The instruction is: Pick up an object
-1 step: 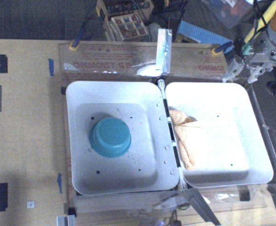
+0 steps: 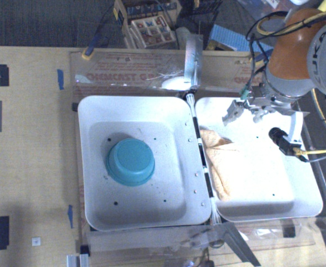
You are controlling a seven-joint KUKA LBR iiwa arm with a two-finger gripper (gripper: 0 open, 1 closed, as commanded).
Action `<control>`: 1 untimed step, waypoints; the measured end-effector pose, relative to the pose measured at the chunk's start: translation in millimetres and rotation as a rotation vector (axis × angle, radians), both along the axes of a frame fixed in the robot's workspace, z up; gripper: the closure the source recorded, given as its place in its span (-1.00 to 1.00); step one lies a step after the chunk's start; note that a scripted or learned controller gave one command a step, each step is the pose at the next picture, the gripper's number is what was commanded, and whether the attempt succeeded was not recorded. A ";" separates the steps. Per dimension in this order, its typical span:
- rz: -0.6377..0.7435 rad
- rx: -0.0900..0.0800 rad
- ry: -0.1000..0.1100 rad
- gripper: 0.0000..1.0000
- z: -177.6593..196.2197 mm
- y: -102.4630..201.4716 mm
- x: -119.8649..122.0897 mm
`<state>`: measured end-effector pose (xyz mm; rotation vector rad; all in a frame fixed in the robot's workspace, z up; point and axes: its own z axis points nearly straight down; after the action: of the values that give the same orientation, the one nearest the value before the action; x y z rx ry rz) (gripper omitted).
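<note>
so, you have two candidates to pick. the teal bowl (image 2: 131, 161) sits upside down in the left bin (image 2: 90, 115), a little left of the middle of the bin floor. it touches no wall, and you see bare white floor on every side of it, with more room toward the right wall and the near wall.

the tan cloth (image 2: 218, 160) lies in the right bin (image 2: 307, 199), pressed along the left wall, next to the seam where both bins meet. its left edge follows this wall from about the middle of the bin down toward the near corner. to the right of the cloth the floor is bare up to the far wall.

the gripper (image 2: 249, 110) hangs over the far part of the right bin, near its upper edge, apart from the cloth. you can see its fingers spread, with nothing between them. the grey arm (image 2: 296, 49) with the orange band comes in from the right, over the bin's right rim.
</note>
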<state>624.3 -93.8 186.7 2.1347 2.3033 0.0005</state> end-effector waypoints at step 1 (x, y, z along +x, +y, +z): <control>-0.109 0.002 -0.012 -1.00 -95.5 -3.0 -45.8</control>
<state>578.5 -96.8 91.1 2.2509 2.1786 0.0153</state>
